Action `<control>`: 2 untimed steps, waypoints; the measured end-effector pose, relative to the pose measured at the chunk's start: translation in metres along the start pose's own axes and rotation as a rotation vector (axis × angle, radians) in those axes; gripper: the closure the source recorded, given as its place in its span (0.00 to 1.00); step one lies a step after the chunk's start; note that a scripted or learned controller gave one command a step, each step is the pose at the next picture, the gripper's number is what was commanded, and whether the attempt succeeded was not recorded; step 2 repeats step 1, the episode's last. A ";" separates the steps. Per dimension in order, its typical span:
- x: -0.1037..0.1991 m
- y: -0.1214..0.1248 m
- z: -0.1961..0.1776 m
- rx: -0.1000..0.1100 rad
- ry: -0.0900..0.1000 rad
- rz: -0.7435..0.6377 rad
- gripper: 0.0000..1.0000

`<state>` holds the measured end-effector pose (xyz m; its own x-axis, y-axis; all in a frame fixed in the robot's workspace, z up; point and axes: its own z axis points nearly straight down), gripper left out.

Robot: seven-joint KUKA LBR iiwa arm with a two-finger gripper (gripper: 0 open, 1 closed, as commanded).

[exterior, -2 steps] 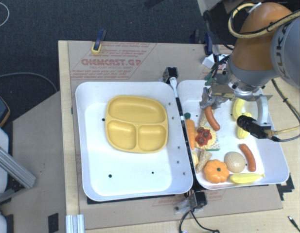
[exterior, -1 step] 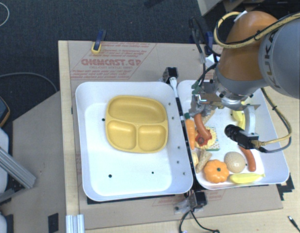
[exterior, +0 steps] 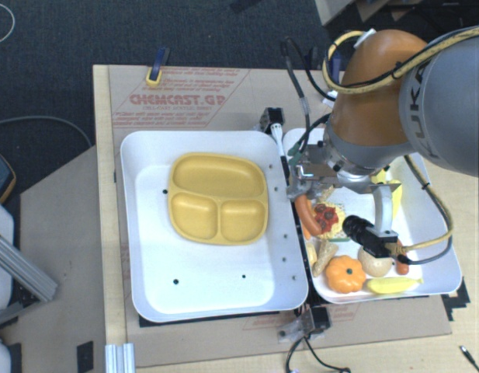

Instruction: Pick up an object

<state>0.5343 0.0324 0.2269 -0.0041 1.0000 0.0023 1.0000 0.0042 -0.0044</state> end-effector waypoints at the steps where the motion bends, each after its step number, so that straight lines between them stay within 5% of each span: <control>1: 0.052 -0.023 -0.008 0.000 0.001 -0.002 1.00; 2: 0.052 -0.023 -0.008 0.000 0.001 -0.002 1.00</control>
